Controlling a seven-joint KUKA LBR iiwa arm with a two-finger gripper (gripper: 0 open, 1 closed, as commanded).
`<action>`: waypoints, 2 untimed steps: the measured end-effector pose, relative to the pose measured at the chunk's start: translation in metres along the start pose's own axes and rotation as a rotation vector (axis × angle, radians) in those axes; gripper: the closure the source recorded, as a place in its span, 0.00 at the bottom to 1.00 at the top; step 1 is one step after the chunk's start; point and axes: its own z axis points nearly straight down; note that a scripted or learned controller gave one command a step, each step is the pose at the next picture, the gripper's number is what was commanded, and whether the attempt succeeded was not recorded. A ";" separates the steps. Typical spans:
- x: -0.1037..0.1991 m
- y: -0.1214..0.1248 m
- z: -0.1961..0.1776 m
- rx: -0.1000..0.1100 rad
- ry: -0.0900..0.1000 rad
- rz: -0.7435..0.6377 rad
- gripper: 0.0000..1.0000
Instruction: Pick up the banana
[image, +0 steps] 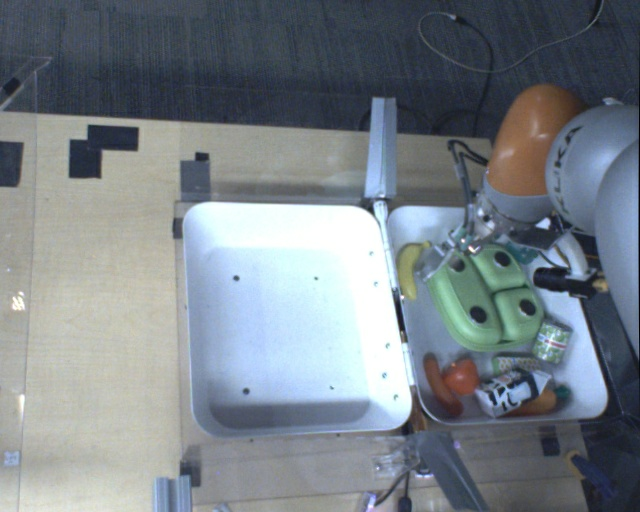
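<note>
Because the banana (409, 270) lies against the right bin's (600, 385) left wall, wedged beside a green tray (487, 298), the gripper (462, 243) hangs just right of it; whether its fingers are open cannot be told. The left bin (285, 320) sits alongside.

Both bins, the left bin (285, 320) and the right bin (590, 385), look like smooth white plastic w/ a matt finish. The bench (90, 320) is pale wood, lightly glossy. Under the gripper (452, 250) the green tray (487, 300) looks like moulded plastic, soft sheen; just beside it the banana (409, 268) is smooth, matt yellow. The arm (590, 165) shell is glossy grey & orange.
</note>
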 end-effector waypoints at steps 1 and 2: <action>0.086 0.066 -0.089 -0.037 -0.021 0.026 1.00; 0.041 -0.009 -0.086 -0.038 -0.010 0.594 1.00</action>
